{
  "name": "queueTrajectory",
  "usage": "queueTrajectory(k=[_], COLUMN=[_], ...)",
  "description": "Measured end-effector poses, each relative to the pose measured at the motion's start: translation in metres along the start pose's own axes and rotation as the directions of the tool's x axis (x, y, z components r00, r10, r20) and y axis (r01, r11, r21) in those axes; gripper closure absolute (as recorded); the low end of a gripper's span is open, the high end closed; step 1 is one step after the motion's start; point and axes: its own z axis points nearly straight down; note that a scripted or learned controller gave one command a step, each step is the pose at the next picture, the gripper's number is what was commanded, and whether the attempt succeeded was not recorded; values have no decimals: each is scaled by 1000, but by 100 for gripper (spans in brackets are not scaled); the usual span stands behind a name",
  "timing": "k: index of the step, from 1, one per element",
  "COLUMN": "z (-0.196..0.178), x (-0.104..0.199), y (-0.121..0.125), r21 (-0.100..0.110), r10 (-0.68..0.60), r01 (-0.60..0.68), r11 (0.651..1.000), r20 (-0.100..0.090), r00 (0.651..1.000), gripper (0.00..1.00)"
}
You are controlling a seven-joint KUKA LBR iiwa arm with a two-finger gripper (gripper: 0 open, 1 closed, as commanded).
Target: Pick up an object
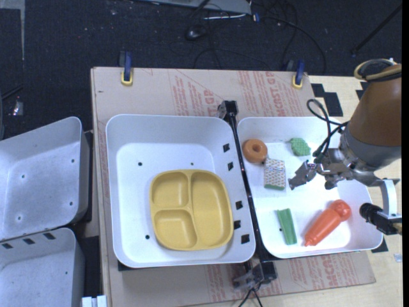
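1. Objects for picking all sit in the right bin [367, 238]: orange carrot [326, 222] lower right, lying at a slant; green stick [287, 226] just left of it, lower middle.
2. Upper part of same bin: brown donut [255, 150] near the left wall, speckled sponge block [275, 173] just below-right of it, small green piece [300, 146] toward the back wall.
3. Things are apart from each other; donut and sponge block are close, can't tell if touching.
4. Left bin [121, 171] bears a yellow divided plate [191, 209], three compartments, sitting lower middle.
5. Both bins rest on a cardboard sheet [166, 88] clipped at the back edge; black divider runs between bins.
6. Arm [377, 117] enters from right, bulky wrist over the right bin's right side, cables looping off it.
7. Gripper [300, 178] points left, hanging above the bin middle, just right of the sponge block, above-left of the carrot.
8. Fingers look slightly parted with nothing seen between them; too small and dark to be sure.
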Motion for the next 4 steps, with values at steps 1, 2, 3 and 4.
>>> queueTrajectory(k=[1,2,3,4], z=[-7,39,86,110], x=[0,-4,-7,-6], y=[3,-3,-10,-11], r21=[-14,-9,-10,-11], r10=[-3,0,0,-1], r01=[3,0,0,1], r11=[1000,1000,1000,1000], r20=[2,2,1,1], r00=[1000,1000,1000,1000], gripper=[0,0,0,0])
